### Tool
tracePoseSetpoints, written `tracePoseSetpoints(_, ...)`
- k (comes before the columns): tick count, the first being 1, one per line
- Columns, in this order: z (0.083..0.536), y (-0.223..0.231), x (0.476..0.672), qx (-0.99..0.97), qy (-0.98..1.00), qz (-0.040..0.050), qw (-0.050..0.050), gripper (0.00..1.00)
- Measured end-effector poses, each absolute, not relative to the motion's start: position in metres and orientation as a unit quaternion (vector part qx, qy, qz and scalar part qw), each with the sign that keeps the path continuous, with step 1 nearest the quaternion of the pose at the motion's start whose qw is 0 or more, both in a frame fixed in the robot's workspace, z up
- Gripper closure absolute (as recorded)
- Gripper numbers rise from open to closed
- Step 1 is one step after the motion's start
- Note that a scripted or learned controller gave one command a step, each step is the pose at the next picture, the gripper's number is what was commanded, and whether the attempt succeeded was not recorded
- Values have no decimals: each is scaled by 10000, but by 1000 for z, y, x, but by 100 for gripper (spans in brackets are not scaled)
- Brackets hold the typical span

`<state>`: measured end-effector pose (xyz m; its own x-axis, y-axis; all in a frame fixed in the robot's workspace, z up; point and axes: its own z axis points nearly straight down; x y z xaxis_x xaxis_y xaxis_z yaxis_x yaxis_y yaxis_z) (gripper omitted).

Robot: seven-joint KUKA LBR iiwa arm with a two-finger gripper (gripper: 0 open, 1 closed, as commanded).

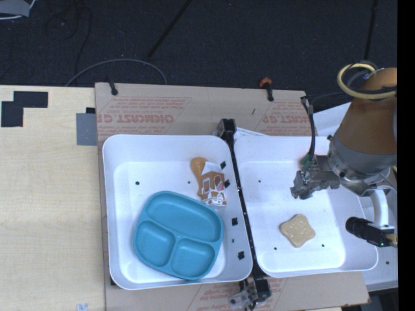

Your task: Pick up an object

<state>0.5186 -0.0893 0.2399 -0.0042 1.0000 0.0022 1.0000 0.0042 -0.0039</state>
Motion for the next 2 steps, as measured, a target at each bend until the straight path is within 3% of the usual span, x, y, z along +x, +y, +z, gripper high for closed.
tracePoseSetpoints(2, 229, 17, 514, -7059, -7083, 12, 25, 100)
